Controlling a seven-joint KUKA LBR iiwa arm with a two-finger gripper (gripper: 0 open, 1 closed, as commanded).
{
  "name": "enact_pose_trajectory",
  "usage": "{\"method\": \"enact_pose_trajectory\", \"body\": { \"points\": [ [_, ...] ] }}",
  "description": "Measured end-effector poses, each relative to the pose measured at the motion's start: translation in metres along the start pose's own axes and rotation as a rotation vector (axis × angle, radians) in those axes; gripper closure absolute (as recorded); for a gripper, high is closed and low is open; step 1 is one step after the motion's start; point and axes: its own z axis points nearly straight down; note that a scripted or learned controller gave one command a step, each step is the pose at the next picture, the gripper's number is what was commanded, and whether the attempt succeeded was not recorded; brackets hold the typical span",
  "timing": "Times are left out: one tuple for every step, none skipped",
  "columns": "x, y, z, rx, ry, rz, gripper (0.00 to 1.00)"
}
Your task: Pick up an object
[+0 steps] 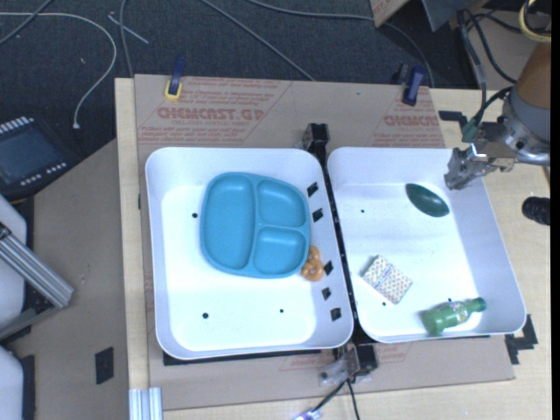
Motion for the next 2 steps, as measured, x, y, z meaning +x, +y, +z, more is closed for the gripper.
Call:
{"method": "enact_pose_trajectory", "body": {
  "points": [
    [0.050, 0.005, 0.017, 0.007, 0.003, -0.004, 1.00],
    [0.108, 0.008, 0.012, 0.005, 0.005, -0.006, 1.00]
  ]
}}
